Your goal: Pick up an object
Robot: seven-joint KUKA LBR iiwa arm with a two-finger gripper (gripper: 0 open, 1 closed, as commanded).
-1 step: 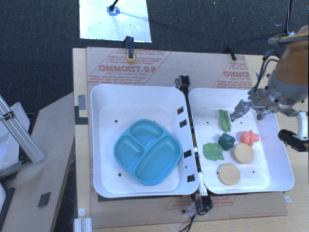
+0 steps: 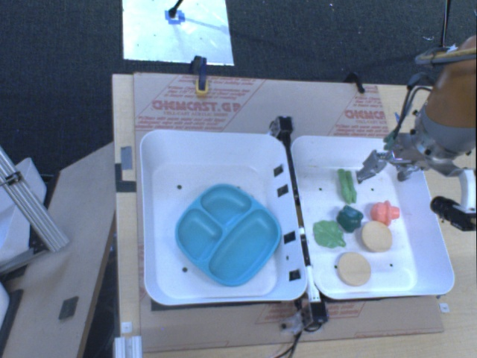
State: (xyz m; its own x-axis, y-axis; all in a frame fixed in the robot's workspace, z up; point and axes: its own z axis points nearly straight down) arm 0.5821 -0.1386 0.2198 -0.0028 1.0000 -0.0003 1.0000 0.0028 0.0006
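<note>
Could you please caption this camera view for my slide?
Gripper hovers over right bin beside green stick; blue tray in left bin.

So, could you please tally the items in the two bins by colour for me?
Blue: 1, the plate
Green: 3, a stick, a leafy piece, a dark lump
Tan: 2, discs and
Pink: 1, a piece
Total: 7

Even, fairly bright overhead light washes both white bins [image 2: 153, 200], leaving their walls close to blown out. The reflective sheet [image 2: 176, 21] far up-left of the gripper [image 2: 380, 164] glares pale. Shadows are soft and short beneath the gripper. The arm [image 2: 451, 103] behind it looks slightly blurred; the overall frame is grainy and low-resolution.
</note>
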